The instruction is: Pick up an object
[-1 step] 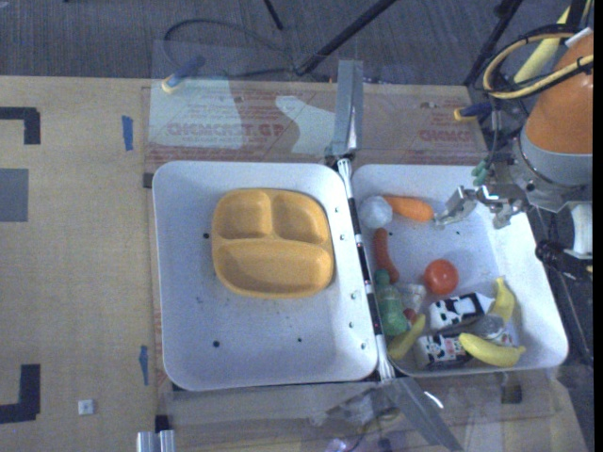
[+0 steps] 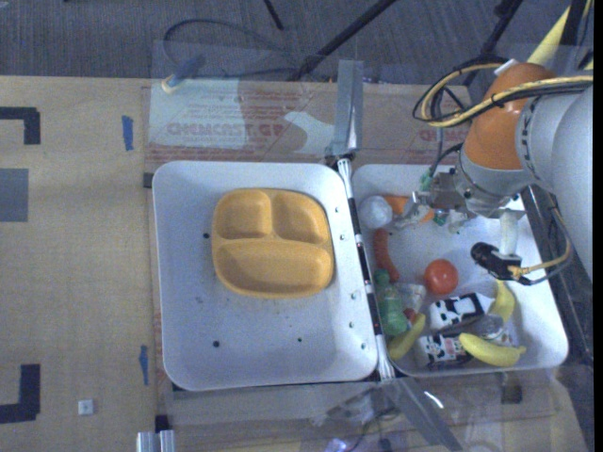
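Note:
My gripper hangs low over the far part of the right bin, under the orange band of the arm. Just beside it lie a small orange piece and a white ball. Further forward in the same bin are a red tomato, a thin red stick-shaped item, a green bottle, a black-and-white carton and two bananas. Nothing visibly sits in the gripper.
The left bin holds a yellow divided plate. A metal divider runs between the bins. A black cable end dangles over the right bin's far right, and the toys crowd its near side.

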### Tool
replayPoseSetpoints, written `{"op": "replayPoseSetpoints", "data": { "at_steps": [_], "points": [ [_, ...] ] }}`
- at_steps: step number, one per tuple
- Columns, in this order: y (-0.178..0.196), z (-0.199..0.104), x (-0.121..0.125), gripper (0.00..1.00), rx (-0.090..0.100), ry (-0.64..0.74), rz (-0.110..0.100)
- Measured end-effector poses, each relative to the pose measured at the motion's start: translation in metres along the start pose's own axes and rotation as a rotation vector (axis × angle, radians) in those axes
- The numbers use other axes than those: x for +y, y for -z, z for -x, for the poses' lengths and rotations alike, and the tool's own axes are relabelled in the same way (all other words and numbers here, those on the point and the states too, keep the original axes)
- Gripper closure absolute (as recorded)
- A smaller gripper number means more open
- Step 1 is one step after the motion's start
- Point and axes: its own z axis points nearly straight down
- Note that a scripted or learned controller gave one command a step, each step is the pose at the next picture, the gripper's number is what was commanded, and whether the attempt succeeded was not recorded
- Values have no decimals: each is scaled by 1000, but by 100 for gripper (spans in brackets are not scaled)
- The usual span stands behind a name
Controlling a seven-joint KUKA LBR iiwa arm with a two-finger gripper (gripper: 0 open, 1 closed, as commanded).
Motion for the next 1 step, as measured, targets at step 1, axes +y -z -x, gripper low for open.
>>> {"op": "replayPoseSetpoints", "data": {
  "at_steps": [1],
  "points": [
    [0,20,22,0,-1,167,0]
  ]
}}
